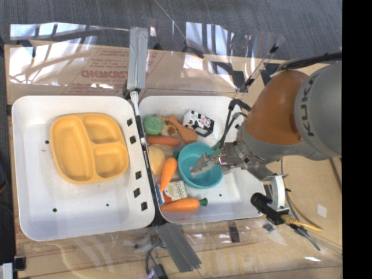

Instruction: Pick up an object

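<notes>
Inside the right bin (244, 205), the gripper (203, 166) is reaching down into a teal bowl (197, 176); whether its tips are gripping the bowl is impossible to tell. Carrots (185, 204) and other toy food are crowding the bowl's left, partly overlapping. A yellow divided plate (88, 146) is lying in the left bin (35, 214)

One fixed overhead camera, slanted down on both white bins (23, 173).
</notes>
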Tool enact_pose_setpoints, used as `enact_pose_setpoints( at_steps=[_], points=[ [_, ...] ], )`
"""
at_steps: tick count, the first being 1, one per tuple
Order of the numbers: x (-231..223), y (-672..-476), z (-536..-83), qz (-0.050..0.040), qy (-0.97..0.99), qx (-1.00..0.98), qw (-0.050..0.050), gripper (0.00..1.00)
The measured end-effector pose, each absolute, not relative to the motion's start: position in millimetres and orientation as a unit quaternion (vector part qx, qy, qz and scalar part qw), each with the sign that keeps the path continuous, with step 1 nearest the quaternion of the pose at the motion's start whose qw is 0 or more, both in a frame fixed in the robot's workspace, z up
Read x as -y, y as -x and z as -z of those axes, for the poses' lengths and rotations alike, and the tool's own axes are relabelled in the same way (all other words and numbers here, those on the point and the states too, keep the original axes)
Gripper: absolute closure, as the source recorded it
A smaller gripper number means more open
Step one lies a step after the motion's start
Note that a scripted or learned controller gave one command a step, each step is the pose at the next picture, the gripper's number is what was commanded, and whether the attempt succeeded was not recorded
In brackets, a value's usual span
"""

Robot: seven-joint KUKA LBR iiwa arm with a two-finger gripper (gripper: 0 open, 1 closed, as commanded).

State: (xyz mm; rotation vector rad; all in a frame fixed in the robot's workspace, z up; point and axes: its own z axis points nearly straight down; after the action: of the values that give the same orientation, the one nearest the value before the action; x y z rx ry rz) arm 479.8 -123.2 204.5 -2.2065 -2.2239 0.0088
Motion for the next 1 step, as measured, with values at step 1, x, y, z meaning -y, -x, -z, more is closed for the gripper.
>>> enact_pose_setpoints(
  at_steps=[1],
  points=[
    [148.8, -515.8, -216.5, -0.0027, 0.74, 0.672, 0.003, 0.0]
  ],
)
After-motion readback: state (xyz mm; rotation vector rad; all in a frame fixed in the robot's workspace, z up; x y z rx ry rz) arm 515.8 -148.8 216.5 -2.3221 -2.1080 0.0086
